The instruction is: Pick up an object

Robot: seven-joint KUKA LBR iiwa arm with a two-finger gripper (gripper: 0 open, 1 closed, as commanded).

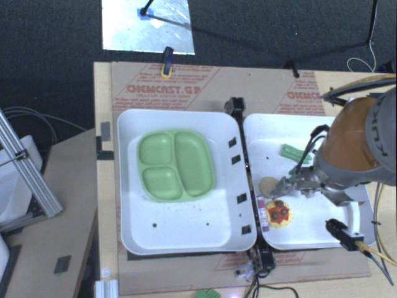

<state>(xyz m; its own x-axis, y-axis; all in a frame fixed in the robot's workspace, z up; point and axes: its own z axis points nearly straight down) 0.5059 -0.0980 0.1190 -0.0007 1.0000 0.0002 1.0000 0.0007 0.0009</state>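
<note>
Two white bins are sitting side by side in the middle of the frame, on a bench covered with brown board. The left bin (133,228) is holding a green tray (176,165) with three compartments, lying flat in the upper middle of that bin.

The arm (360,144) is reaching in from the right edge of the frame, grey with an orange part, and it is hanging over the right bin (310,231). The gripper (286,187) is pointing toward the left, low over the left part of the right bin. Its tip is dark and small, and I cannot tell how its jaws are standing or whether anything is between them.

In the right bin three things are lying. A green piece (289,151) is lying in the upper middle of the bin, just beside the arm. A tan disc (267,185) is lying near the bin's left wall, just beside the gripper tip; whether they are touching I cannot tell. A pizza toy (278,213), yellow with red and dark spots, is lying below the gripper, toward the lower left corner of this bin.
</note>
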